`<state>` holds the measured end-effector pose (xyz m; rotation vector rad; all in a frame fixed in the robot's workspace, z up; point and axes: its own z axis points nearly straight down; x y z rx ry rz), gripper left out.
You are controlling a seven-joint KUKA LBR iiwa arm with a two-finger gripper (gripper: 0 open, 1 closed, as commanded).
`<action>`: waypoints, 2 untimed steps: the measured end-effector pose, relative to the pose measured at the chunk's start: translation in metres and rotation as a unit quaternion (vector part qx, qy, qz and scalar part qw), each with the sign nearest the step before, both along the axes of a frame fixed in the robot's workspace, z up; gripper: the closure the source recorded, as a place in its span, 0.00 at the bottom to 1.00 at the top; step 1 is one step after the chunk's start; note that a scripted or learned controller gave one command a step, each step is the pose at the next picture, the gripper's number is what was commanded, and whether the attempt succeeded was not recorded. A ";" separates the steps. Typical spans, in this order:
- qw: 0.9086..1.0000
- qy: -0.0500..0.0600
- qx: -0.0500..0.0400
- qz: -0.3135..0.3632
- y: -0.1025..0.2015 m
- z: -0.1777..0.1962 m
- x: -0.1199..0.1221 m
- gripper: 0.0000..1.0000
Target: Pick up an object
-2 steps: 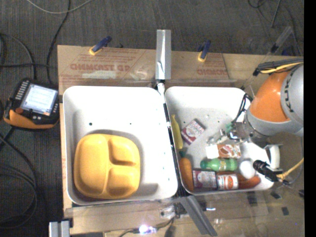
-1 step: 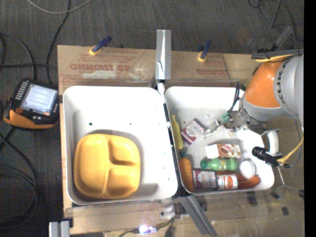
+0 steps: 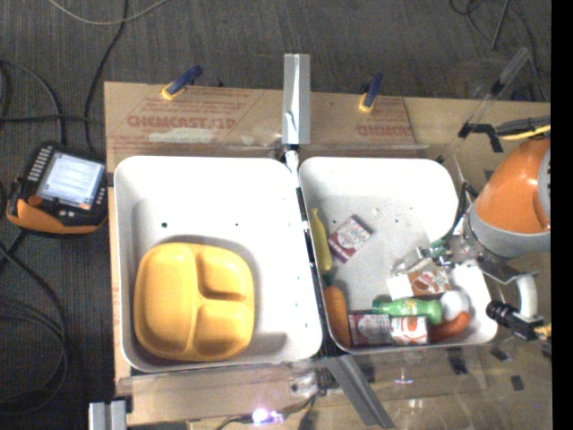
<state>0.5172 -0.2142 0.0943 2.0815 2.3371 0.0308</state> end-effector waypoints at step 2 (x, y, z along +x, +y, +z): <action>1.000 0.000 -0.003 0.001 0.000 0.008 0.000 0.00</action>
